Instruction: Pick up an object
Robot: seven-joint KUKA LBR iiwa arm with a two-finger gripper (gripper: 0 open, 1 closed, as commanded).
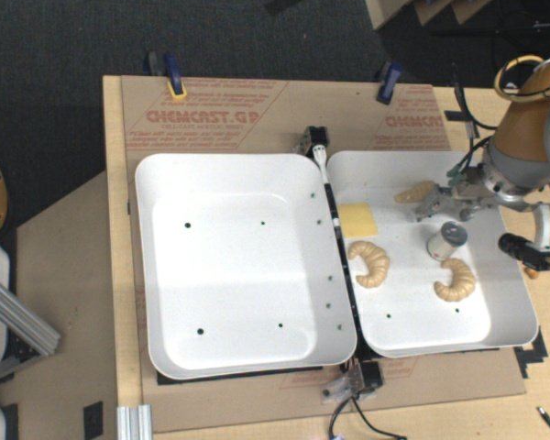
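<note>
Looking down from the camera view, the gripper [451,204] hangs over the right bin [504,324] near its far edge; whether it is spread or closed I cannot tell. Just below it stands a small grey cylinder [446,241], probably light, rigid and smooth, best pinched across its sides. Two croissants [370,264] [456,280], a yellow square [357,219] and a tan piece [414,192] share that bin. The left bin [156,273] sits alongside.

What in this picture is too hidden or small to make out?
- Gripper: too small and dark in the camera view to tell open from shut.
- Tan piece: its right end is covered by the gripper.
- Arm: cut off by the right edge.
- Grey cylinder: too small to identify.
</note>
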